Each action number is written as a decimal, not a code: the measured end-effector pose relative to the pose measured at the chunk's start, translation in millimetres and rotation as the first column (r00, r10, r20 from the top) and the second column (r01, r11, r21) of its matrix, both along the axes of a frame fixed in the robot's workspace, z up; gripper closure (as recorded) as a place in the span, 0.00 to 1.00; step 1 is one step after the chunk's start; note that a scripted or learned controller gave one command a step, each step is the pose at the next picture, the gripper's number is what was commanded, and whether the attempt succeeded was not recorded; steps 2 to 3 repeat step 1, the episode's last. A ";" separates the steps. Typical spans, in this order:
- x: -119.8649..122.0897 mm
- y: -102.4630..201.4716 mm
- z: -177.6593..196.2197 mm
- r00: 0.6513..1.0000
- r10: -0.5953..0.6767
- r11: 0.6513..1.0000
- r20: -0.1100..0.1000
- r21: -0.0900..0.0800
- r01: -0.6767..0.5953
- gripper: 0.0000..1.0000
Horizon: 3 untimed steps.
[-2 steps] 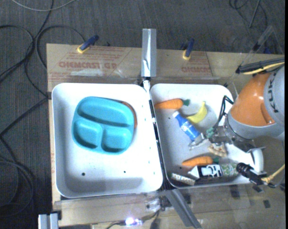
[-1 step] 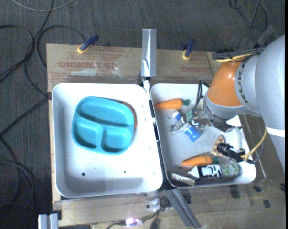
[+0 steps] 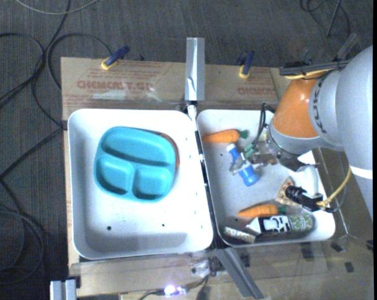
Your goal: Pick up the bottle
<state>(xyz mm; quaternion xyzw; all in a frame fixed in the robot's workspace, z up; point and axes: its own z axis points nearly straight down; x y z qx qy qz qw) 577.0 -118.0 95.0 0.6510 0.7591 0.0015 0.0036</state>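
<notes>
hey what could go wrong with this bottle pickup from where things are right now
The gripper is over a small blue item, not the bottle, so it may grab the wrong thing. The bottle lies flat against the right bin's near wall, with a carrot touching it, leaving little finger room. The arm's dangling cable might snag nearby clutter.
</notes>
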 end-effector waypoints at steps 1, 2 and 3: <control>-47.0 -13.9 73.6 0.997 0.081 0.997 -0.013 0.002 -0.081 1.00; -47.0 -13.9 73.6 0.997 0.081 0.997 -0.013 0.002 -0.081 1.00; -47.0 -13.9 73.6 0.997 0.081 0.997 -0.013 0.002 -0.081 1.00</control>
